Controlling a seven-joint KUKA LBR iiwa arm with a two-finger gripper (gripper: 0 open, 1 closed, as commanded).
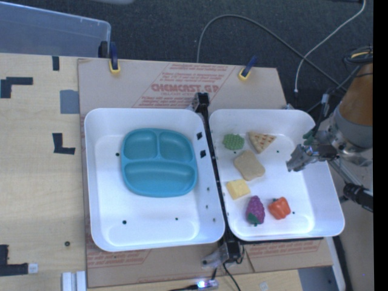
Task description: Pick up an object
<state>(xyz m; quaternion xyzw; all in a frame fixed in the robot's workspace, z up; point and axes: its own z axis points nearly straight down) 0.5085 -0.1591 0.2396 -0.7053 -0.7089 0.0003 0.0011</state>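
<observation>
White plastic forms both bins: the left bin (103,223) holds a blue divided plate (159,162), and the right bin (315,223) holds the toy foods. Tan bread (249,165) lies mid-bin, with green broccoli (233,141) and a waffle wedge (262,140) behind it, and yellow cheese (237,189), purple grapes (255,210) and a red pepper (279,207) in front. Right of the bread hovers the gripper (298,160); whether it is open or closed I cannot tell.

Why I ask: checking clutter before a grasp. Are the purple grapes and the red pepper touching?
Apart. The camera view shows a strip of white bin floor between the purple grapes and the red pepper.
</observation>
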